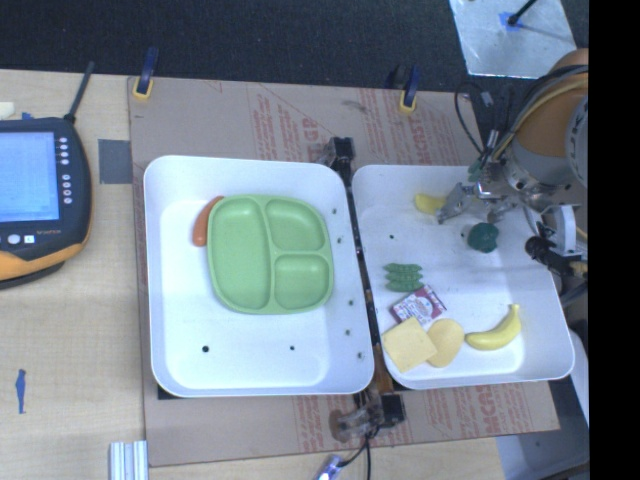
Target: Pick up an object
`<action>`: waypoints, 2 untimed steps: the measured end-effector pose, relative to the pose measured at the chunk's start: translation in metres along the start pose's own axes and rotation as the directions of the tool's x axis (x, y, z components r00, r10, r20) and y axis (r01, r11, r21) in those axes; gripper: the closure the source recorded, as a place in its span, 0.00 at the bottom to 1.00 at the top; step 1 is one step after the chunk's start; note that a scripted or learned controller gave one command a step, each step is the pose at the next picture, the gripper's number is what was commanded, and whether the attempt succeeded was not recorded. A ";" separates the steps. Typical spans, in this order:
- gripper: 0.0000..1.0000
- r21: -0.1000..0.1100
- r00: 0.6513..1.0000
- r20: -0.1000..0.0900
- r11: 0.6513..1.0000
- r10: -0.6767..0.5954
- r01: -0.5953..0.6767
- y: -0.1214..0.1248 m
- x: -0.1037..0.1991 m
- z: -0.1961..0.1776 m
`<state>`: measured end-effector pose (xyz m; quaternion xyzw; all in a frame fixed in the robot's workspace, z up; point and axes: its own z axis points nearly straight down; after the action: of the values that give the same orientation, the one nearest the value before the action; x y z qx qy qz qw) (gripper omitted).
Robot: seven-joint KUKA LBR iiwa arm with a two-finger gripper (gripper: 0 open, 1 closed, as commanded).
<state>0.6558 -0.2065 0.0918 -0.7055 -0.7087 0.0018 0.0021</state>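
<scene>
A cardboard-covered bench carries two shallow white bins: the left white bin (pixel 170 268) holds one green three-compartment plastic plate (pixel 270 253) with one orange sausage-shaped piece (pixel 202 222) at its left edge. The right white bin (pixel 540 363) holds one yellow banana (pixel 495 331), lying roughly left-right with its tip up-right, two yellow slices (pixel 425 344), one red packet (pixel 418 306), one green pod cluster (pixel 403 275), one dark green round piece (pixel 483 236) and one small yellow lump (pixel 429 203). The metal two-finger gripper (pixel 470 200) hovers between lump and round piece, fingers spread, nothing between them.
</scene>
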 end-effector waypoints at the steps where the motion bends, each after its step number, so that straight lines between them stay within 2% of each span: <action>1: 0.00 -0.001 1.000 0.001 1.000 0.000 0.000 -0.033 -0.005 0.000; 2: 1.00 0.000 1.000 0.001 1.000 -0.001 0.001 -0.033 -0.006 -0.010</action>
<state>0.6226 -0.2125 0.1024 -0.7049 -0.7093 0.0023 0.0017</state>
